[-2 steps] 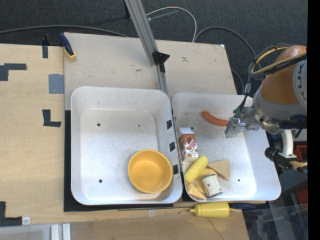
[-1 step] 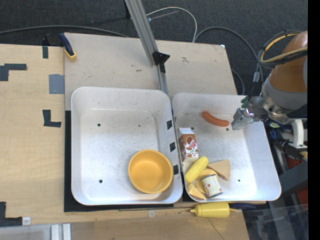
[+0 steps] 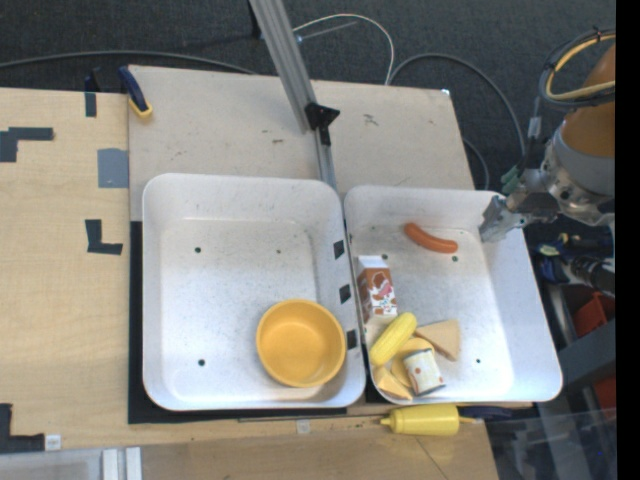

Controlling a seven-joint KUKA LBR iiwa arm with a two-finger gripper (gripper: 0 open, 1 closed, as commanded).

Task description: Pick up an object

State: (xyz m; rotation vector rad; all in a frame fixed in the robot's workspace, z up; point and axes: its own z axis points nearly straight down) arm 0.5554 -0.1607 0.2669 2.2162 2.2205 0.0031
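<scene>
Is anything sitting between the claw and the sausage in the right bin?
Nothing visible does. The claw is at the right bin's upper right edge, and the sausage lies just to its left on bare bin floor. The carton, the banana and the other items are grouped lower in the bin, off that line.

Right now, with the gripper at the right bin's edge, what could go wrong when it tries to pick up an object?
1. The gripper sits at the right bin rim and may strike it when descending.
2. The corn cob, small can and cheese wedges lie piled together, so a grasp may catch two or slip.
3. The sausage is thin and round; it might roll away.
</scene>
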